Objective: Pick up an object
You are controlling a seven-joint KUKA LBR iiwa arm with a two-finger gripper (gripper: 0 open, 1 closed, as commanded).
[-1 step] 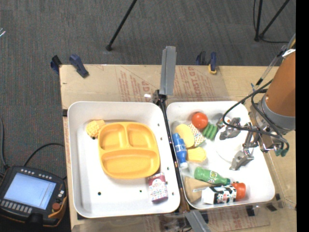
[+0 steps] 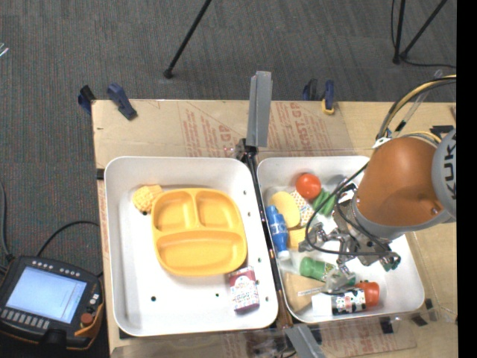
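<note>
Over right bin (image 2: 387,159), near its front edge: gripper (image 2: 344,263) low above clutter, finger state cannot tell from this angle. Nearest candidate green bottle (image 2: 317,268), lying flat just beside. Judgement: centre over bottle, descend straight, avoid neighbouring blue bottle (image 2: 277,230).

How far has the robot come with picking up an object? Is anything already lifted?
Done: the arm has reached into the right bin, and the gripper hangs low over the clutter there, close to the green bottle. In hand: nothing can be seen held. Left: grasping and lifting. The blue bottle and red ball lie in the bin; the yellow tray sits in the left bin.
</note>
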